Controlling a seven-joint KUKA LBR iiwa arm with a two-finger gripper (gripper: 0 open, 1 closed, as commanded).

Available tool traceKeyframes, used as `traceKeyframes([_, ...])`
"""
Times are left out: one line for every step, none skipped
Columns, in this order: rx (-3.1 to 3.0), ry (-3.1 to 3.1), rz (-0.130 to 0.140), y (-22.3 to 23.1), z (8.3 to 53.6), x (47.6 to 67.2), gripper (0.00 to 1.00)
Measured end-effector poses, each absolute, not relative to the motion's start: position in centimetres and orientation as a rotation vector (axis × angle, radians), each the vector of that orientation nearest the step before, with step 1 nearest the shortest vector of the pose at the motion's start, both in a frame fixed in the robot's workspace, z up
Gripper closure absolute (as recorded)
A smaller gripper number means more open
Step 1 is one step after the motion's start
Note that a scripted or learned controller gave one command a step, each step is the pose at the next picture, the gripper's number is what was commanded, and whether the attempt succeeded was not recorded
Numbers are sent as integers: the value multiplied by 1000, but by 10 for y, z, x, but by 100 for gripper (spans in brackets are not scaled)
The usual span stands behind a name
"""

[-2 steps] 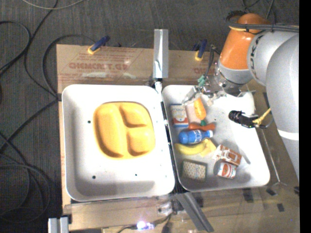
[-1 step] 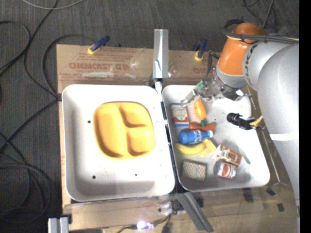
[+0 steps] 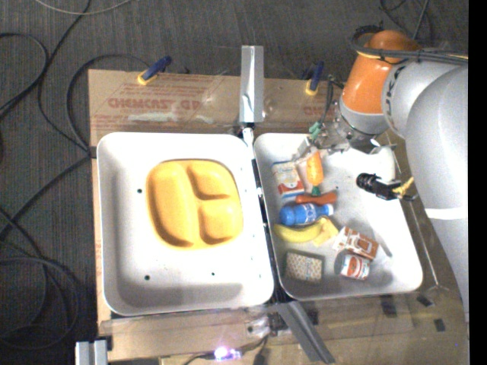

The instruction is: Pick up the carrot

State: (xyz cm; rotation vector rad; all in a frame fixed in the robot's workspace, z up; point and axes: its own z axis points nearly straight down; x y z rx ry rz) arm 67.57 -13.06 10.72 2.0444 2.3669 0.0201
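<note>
End effector [image 3: 323, 141], upper part of right bin [image 3: 403, 268]: opening cannot be told. Risk: closing on orange piece [image 3: 313, 169] or carton [image 3: 288, 178] instead of carrot [image 3: 316, 198], which is crowded by bottle [image 3: 303, 215].

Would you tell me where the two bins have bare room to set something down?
The left bin is bare all round the yellow tray, widest along the near edge. In the right bin only the strip by the right wall is free; things crowd its left half.

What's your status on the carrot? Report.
Gripper above right bin's far end. Carrot flat in bin, apart from gripper. Orange packet between them; blue bottle crowds carrot's near side.
</note>
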Motion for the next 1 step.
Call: traceKeyframes([2098, 2337, -2, -117, 193, 669, 100])
